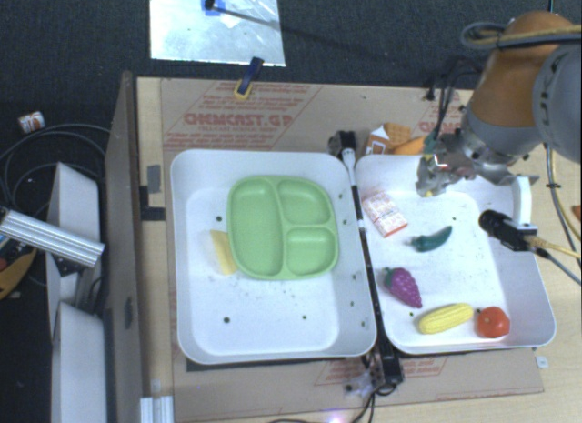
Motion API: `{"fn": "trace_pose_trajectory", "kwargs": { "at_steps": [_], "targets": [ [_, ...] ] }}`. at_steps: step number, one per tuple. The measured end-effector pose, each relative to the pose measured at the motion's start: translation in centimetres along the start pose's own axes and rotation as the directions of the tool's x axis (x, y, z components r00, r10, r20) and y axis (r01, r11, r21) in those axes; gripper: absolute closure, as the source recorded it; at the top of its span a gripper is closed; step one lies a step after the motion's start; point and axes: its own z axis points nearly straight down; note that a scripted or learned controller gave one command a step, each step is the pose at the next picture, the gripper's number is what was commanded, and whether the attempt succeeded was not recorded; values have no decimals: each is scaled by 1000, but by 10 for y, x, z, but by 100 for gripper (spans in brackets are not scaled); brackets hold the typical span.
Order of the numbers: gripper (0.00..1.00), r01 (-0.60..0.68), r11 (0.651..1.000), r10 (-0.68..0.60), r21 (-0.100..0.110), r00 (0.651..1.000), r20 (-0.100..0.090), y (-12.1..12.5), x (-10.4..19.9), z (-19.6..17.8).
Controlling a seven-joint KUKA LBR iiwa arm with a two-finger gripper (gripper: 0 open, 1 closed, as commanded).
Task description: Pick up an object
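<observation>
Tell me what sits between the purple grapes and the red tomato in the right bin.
The camera view shows a yellow corn cob lying between the purple grapes and the red tomato, near the right bin's front edge.

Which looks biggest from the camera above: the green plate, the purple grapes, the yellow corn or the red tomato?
1. Green plate, by far.
2. Yellow corn and purple grapes look about alike.
3. Red tomato, smallest.

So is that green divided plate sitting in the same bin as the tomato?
No, the green divided plate lies in the left bin, while the tomato is in the right bin.
</observation>
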Motion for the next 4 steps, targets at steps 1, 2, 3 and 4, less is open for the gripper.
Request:
{"fn": "trace_pose_trajectory", "kwargs": {
  "at_steps": [1, 2, 3, 4],
  "targets": [
    [100, 8, 1000, -8, 3, 1000, -2, -7, 42, 0],
    [100, 4, 1000, -4, 0, 1000, -1, -1, 36, -10],
    [100, 6, 1000, -6, 3, 1000, -1, -3, 49, 8],
    [100, 6, 1000, -6, -4, 1000, 0, 0, 40, -52]
  ]
}}
